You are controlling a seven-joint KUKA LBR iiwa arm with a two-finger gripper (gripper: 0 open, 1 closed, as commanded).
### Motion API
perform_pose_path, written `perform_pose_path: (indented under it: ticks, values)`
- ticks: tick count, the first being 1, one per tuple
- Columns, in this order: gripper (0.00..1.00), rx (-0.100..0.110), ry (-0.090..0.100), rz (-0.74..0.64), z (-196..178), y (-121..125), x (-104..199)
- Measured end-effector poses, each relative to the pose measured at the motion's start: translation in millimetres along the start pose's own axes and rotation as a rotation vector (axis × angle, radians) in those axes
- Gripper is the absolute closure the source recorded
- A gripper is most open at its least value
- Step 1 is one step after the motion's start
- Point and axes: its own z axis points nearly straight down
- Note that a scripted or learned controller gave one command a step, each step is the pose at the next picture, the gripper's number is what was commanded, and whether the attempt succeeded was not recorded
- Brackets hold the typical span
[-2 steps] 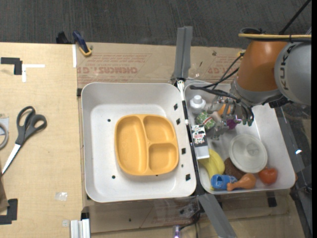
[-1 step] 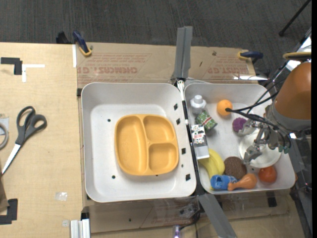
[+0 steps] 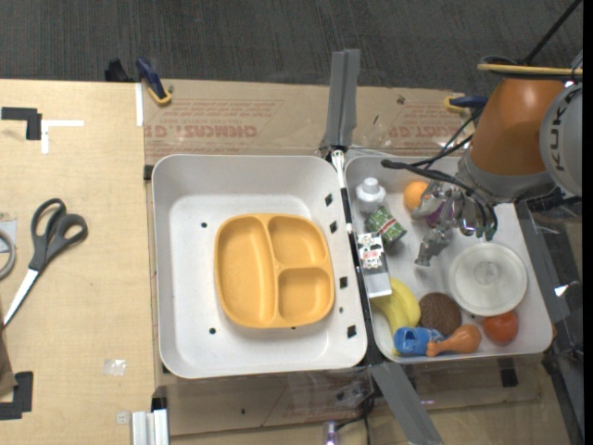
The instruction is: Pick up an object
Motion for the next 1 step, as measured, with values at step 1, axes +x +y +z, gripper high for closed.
perform_pose_path:
  ticks: [1]
  values:
    - [0.0,0.002,-0.006,0.194,-0.7,52.1,-6.7]
